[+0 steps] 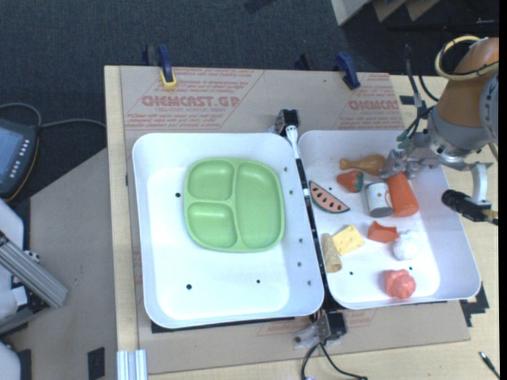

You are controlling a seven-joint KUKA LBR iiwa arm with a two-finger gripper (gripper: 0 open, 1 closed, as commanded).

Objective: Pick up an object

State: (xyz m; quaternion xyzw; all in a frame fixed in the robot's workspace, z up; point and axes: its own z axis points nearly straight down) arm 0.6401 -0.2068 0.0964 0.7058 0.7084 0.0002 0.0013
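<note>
**Operator:** Give the layout, largest item first.

**Technician:** The counter (238,93) carries two shallow white bins side by side. The left bin (158,283) holds a green divided plate (234,204). The right bin (451,267) holds the small items. The arm (467,85) enters from the right and ends over the far right part of that bin.

**Operator:** Where are the jaws (400,162), and what is their state?

**Technician:** They sit low at the bin's upper middle, among the items. Whether they are open or closed cannot be told; the wrist hides the tips. Nothing is visibly held.

**Operator:** Which item is the likely target?

**Technician:** In my judgement, the orange-red cylinder (402,194), directly below the jaws in the view and touching or nearly touching them. Its long axis runs near to far, tilted slightly. A grey can (378,199) lies just beside it on the left, roughly parallel.

**Operator:** Other items near the jaws?

**Technician:** A tan drumstick-shaped piece (363,164) just to the left, with a small red piece (348,181) below it. Well apart: a watermelon slice (328,197), a yellow cheese wedge (347,239), a red lump (399,283) and a white ball (405,247).

**Operator:** Risk?

**Technician:** The can's closeness to the cylinder may crowd one side of the grasp.
</note>
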